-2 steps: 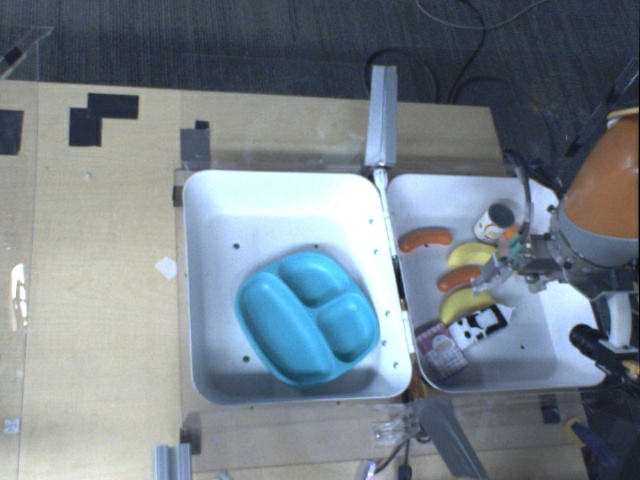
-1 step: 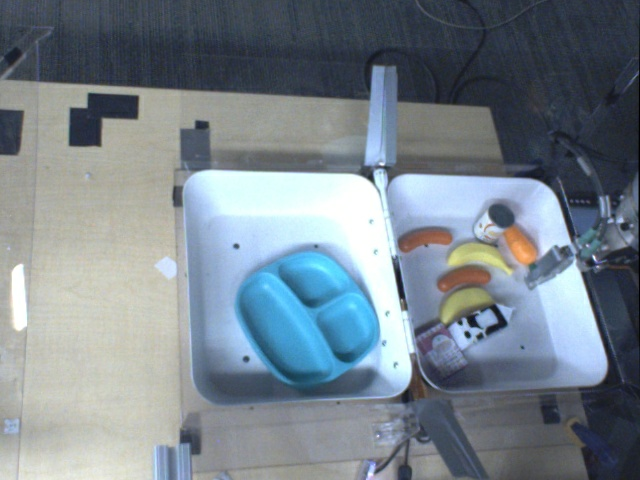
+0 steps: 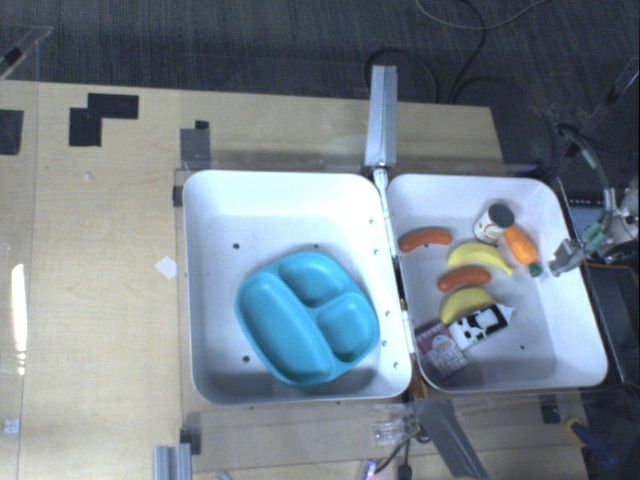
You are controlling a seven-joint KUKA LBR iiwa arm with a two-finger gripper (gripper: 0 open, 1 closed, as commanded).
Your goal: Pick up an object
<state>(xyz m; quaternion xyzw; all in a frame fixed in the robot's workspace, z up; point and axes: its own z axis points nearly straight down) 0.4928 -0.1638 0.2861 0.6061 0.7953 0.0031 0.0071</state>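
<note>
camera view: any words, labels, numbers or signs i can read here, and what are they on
No text here can be read.
Black-and-white carton in the right bin: bold patches, no legible letters.
Purple packet at that bin's lower left: print too blurred to read.
Round can near the orange carrot: label too small to read.
Black shapes on the bench: plain blocks, not letters.
</note>
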